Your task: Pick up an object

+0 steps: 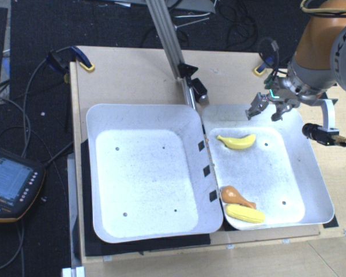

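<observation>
- The bench (138,77), a pale tan board with yellow-tipped clamps at its far corners, bears two shallow white bins set side by side, edges overlapping at the middle.
- The left bin (144,178) shows a speckled, matte floor with a few dark dots; the right bin (300,183) holds all three objects.
- The KUKA arm (323,33), grey with a glossy orange band, reaches in from the right and hangs over the far rim of the right bin.
- The gripper (266,107) hovers clear of the bin floor, its two dark fingers splayed apart and nothing between them.
- The banana (237,141), a smooth yellow crescent, lies nearest the gripper, at the far end of the right bin: below and a little toward the left bin from the jaws, well apart from them. Its long axis runs roughly across the bin, left to right, tips curling up toward the far rim. By that lie, a descent and a short shift toward the bin divider look called for, with the fingers closing across the narrow body.
- A second yellow object (245,214), stubby and oblong, rests at the near rim, touching an orange-brown, pear-like piece (235,195) just behind it.
</observation>
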